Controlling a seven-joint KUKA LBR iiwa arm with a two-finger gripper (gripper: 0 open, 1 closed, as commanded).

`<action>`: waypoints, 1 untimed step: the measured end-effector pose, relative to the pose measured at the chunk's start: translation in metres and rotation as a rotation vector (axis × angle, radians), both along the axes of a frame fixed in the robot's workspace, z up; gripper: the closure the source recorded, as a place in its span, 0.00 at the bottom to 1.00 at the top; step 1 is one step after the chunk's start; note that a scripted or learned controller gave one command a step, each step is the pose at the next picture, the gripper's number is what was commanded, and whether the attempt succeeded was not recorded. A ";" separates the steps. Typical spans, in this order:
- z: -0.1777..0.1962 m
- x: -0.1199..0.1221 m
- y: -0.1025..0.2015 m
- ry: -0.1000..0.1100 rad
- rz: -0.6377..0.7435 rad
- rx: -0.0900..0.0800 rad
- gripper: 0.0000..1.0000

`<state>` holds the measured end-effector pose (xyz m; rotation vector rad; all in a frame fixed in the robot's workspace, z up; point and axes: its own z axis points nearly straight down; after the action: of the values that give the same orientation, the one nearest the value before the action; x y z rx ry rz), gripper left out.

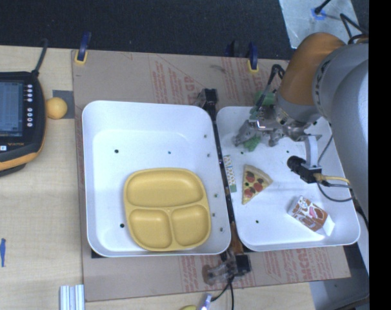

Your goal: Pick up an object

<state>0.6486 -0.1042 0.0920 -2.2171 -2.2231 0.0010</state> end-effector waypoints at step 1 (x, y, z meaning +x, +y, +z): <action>-0.001 -0.079 -0.001 0.003 0.002 -0.001 0.00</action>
<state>0.5696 -0.1047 0.0915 -2.2143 -2.2245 0.0055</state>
